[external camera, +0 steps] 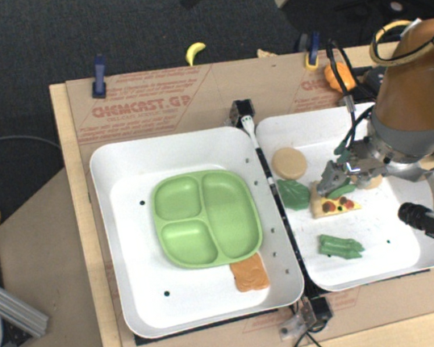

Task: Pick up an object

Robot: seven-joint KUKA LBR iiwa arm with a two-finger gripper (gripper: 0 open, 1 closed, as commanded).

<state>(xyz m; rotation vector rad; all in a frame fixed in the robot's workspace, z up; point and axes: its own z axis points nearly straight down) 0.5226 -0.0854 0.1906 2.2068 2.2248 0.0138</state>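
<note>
My gripper (335, 183) hangs low in the right bin (394, 259), just above the pizza slice (335, 206) and right of a green leafy piece (293, 194). A bit of green shows right under the gripper's tip. A round tan bun (289, 164) lies toward the bin's back left. A green bean-like piece (340, 246) rests near the bin's front. In the left bin (123, 224) sit a green divided plate (206, 218) and, at the plate's front edge, an orange slice (250, 274).
The arm's grey body with its orange band (417, 96) covers the right bin's back right corner. A black part (422, 220) sticks out over the bin's right side. Clamps and cables lie along the cardboard board's back edge (188, 91).
</note>
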